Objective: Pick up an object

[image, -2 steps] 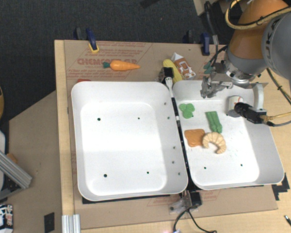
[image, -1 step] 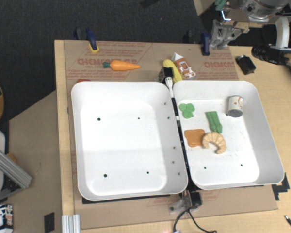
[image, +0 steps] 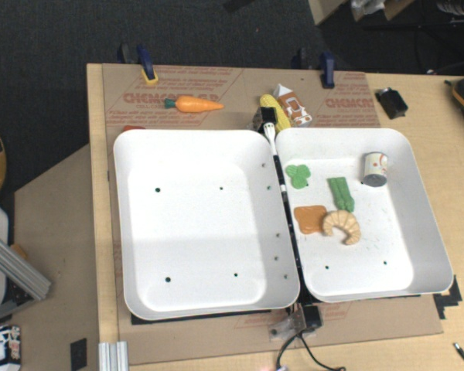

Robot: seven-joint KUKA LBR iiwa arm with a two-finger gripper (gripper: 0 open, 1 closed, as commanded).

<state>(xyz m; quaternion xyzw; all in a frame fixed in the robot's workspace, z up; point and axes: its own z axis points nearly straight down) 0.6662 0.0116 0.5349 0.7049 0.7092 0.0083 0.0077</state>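
The right bin (image: 417, 230) holds several small things. A tan croissant (image: 342, 226) lies near its middle, touching an orange slab (image: 310, 219) on its left. Just above them a green stick (image: 341, 193) lies lengthwise, and a green leafy piece (image: 298, 176) sits further left. A small grey can (image: 374, 168) lies on its side toward the bin's far right corner.
The left bin (image: 139, 207) sits beside the right one. On the cardboard behind the bins lie a toy carrot (image: 195, 105), a yellow item (image: 272, 107) and a small brown-and-white packet (image: 294, 110). Blue clamps (image: 147, 64) (image: 327, 68) grip the board's far edge.
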